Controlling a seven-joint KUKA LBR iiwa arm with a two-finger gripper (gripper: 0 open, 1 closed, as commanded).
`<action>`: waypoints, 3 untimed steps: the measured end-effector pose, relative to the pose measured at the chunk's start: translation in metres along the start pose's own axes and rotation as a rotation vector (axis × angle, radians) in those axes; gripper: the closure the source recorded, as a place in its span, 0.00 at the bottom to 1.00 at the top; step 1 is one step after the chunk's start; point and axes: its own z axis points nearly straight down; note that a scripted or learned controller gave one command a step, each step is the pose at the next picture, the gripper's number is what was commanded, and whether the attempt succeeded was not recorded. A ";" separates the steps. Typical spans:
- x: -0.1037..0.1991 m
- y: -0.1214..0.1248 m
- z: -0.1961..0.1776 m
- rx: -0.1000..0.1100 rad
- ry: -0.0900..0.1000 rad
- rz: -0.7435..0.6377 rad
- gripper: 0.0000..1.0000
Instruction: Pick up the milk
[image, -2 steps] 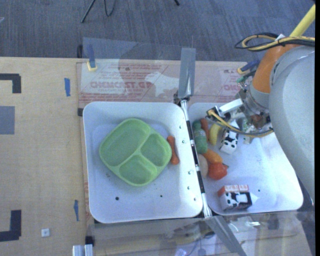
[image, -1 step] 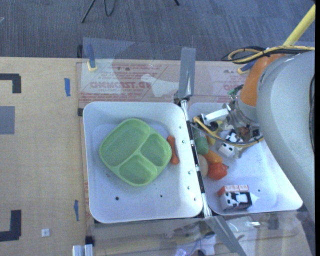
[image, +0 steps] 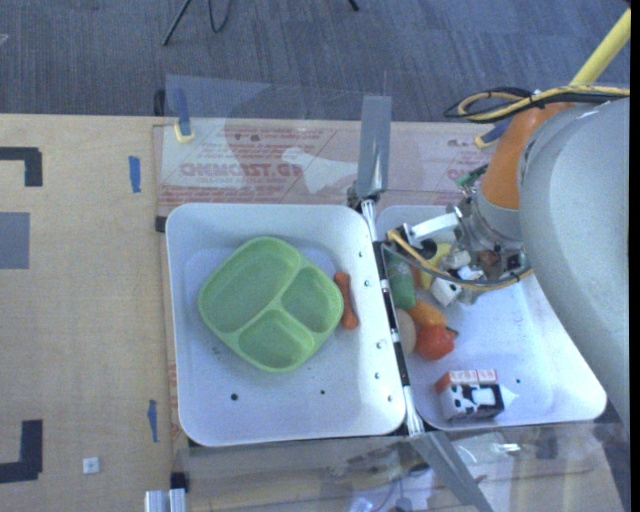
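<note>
Near the right bin's (image: 560, 400) front lies one black-and-white milk carton (image: 473, 394), beside several toy foods. One green divided plate (image: 270, 302) and one orange carrot (image: 346, 300) occupy the left bin (image: 200, 400). Whether the gripper (image: 450, 270), above the right bin's far end, is open or closed, I cannot tell.

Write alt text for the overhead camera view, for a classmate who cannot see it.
A grey robot arm reaches from the right into the right white bin, above toy food, while the milk carton lies apart near the bin's front edge. The left bin holds a green divided plate and an orange carrot.
</note>
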 end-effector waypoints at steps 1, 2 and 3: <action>0.008 -0.031 -0.082 0.005 -0.011 0.088 1.00; 0.007 -0.030 -0.082 0.005 -0.012 0.089 0.00; -0.027 -0.008 0.001 0.007 -0.015 0.058 0.00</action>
